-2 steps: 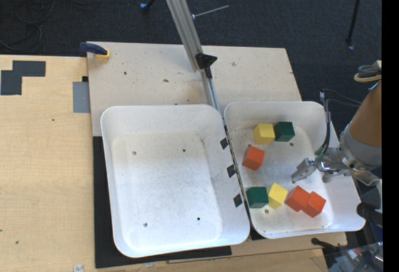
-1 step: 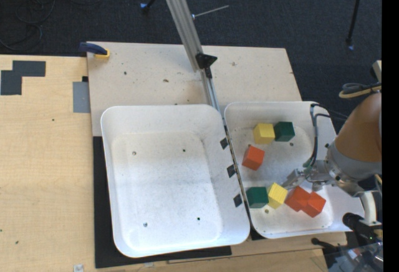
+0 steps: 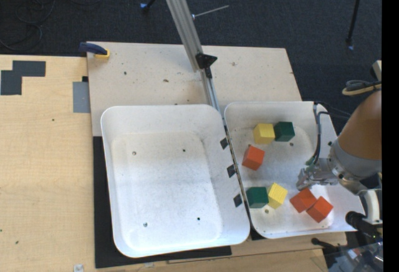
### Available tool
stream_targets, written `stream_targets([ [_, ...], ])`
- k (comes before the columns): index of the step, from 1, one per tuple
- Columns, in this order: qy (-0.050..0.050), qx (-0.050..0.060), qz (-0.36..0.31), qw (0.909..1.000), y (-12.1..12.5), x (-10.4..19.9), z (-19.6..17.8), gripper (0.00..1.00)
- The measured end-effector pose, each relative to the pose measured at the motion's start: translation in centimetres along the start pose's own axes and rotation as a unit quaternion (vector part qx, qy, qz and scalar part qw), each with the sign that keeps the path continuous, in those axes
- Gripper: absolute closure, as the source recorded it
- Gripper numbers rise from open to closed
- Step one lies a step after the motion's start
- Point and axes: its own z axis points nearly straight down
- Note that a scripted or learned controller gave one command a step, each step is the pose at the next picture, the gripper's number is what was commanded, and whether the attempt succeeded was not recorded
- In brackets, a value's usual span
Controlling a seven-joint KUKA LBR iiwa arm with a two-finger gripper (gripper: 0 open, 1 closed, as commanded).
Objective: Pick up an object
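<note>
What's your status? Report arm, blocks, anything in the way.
Gripper low in right bin, grip unclear. Two red blocks just below it, touching each other. Yellow block and green block further left.

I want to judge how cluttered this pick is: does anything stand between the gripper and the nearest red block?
Nothing visible does. The gripper sits in the right white bin, directly above-left of the two red cubes, with bare bin floor between. The yellow cube lies off to the left, out of the path.
</note>
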Motion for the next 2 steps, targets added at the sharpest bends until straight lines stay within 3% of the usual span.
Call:
stream_targets([
  [2,-0.001,-0.003,-0.005,1.0,-0.4,0.7,-9.7,1.0],
])
